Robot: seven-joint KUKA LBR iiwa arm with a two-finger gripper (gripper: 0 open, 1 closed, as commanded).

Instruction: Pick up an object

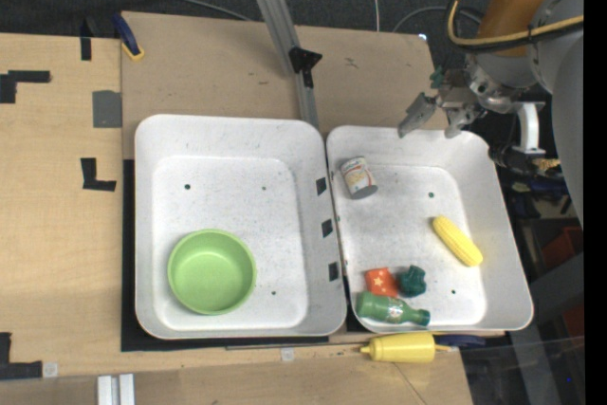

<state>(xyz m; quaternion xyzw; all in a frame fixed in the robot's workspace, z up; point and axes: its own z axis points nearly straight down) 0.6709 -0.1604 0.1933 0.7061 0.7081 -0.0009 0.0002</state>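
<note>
Pincer [433, 117] hangs above the right bin's [503, 204] far rim, fingers spread, gripping nothing. Small can [357, 176] lies nearest, down-left of it, long axis tilted.

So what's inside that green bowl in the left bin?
Nothing that I can see: the green bowl sits upright in the left bin and shows only its bare green inside. Whatever lies beneath the bowl is covered.

Right bin: can [357, 176], yellow banana [457, 241], green bottle [392, 309] lying flat.
</note>
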